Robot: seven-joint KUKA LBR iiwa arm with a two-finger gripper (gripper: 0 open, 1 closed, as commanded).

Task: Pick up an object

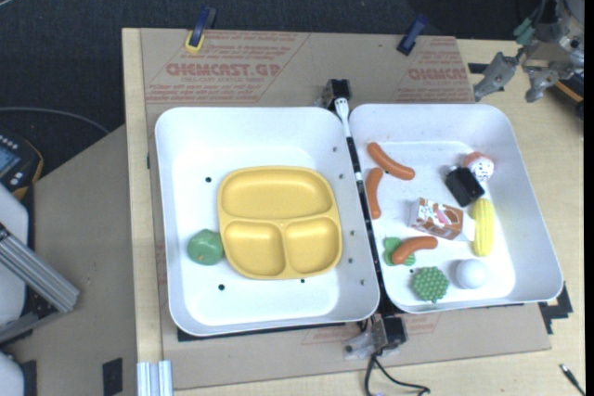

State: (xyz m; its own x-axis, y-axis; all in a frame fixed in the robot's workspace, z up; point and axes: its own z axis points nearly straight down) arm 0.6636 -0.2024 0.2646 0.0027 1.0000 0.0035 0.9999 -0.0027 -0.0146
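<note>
The left bin (176,153) holds a yellow divided plate (278,220) with a green ball (206,247) touching it at 8 o'clock. The right bin (520,153) holds sausages (390,160), a corn cob (482,225) and a white ball (471,274). The gripper (520,74) hangs beyond that bin's 1 o'clock corner.

place: robotics lab | evidence: clamped cardboard bench (278,60); twin white bins (176,199); loose cables (380,376); toy food (390,160)

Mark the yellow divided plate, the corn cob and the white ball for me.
yellow divided plate (278,190): camera view, floor of its large upper compartment.
corn cob (483,227): camera view, middle of the cob.
white ball (471,274): camera view, centre of the ball.
</note>
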